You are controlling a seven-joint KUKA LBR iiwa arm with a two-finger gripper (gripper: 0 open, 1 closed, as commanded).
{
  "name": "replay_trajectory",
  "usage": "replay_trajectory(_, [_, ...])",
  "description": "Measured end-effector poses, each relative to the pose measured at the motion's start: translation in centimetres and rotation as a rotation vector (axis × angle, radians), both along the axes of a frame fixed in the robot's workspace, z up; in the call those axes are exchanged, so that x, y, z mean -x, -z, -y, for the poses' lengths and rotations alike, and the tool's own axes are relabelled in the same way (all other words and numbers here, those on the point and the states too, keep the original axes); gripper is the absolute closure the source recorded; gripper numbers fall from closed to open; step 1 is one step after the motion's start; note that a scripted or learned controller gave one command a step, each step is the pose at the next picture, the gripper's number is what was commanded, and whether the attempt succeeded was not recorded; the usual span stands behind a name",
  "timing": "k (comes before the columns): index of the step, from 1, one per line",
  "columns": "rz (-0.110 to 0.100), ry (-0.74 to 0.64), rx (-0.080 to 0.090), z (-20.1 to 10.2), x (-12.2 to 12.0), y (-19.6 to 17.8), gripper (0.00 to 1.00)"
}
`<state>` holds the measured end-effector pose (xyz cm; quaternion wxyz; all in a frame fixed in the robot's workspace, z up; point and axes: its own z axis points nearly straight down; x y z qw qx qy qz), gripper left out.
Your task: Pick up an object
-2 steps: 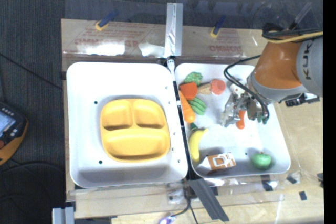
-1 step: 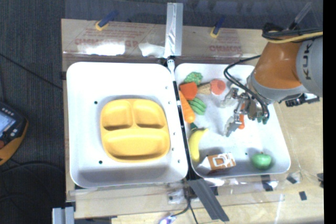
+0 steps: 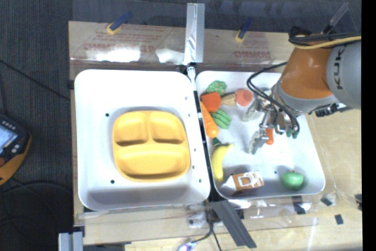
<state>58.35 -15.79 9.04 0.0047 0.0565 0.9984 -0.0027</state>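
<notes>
Near edge of right bin (image 3: 314, 182): orange carton (image 3: 247, 181) and green apple (image 3: 292, 179) lying loose by the front wall, banana (image 3: 218, 160) along the divider, all candidate picks, none gripped. Mid-bin: tool (image 3: 262, 133) low over bare floor, well apart from them, nothing visibly between fingers; open or closed, cannot tell. Farther back: carrot (image 3: 210, 101), green pods (image 3: 221, 119) and pinkish cup (image 3: 244, 97) crowded at the left corner, awkward access; yellow sectioned tray (image 3: 151, 144) alone in left bin (image 3: 94, 103), likely the drop spot.
</notes>
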Motion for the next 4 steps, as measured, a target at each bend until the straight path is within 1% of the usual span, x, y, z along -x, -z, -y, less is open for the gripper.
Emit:
replay_trajectory(1, [0.008, 0.0, 0.003, 0.0, -0.2, -1.1, 1.0])
replay_trajectory(2, [0.008, 0.0, 0.003, 0.0, -0.2, -1.1, 0.0])
replay_trajectory(3, [0.006, 0.075, -0.006, 2.4, 2.1, 0.0, 0.0])
replay_trajectory(4, [0.005, 0.192, -0.003, 0.8, 0.6, 0.0, 0.0])
